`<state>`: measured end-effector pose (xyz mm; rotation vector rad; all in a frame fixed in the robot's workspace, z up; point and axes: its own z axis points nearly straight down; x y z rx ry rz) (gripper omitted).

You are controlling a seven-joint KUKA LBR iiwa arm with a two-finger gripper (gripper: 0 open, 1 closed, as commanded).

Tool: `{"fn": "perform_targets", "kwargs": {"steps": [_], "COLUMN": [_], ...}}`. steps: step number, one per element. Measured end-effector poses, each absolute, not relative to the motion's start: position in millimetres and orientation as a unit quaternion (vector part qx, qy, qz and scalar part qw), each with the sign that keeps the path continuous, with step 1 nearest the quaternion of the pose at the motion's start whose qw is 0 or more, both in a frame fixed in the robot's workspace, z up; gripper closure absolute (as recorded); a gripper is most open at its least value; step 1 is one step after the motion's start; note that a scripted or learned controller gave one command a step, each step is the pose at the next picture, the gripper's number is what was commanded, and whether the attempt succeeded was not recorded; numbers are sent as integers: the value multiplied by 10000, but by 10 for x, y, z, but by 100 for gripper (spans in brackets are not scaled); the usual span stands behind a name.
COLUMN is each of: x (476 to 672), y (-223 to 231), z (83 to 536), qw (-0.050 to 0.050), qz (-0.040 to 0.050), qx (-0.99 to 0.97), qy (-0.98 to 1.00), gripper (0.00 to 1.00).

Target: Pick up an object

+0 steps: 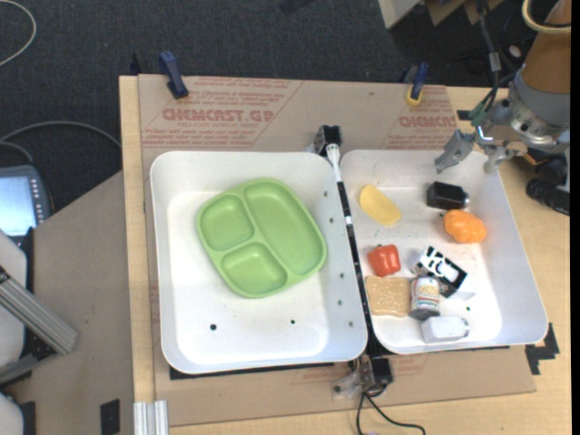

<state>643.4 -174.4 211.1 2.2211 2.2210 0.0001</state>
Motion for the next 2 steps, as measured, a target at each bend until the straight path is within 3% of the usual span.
{"fn": "perform_targets", "kwargs": {"steps": [1, 2], "x": [5747, 5342], "y": [-1170, -920], "z": [898, 869], "qw": [-83, 34], "qz": [-35, 17], "qx": [7066, 7073], "qy": [7075, 7069], "gripper": [0, 0]}}
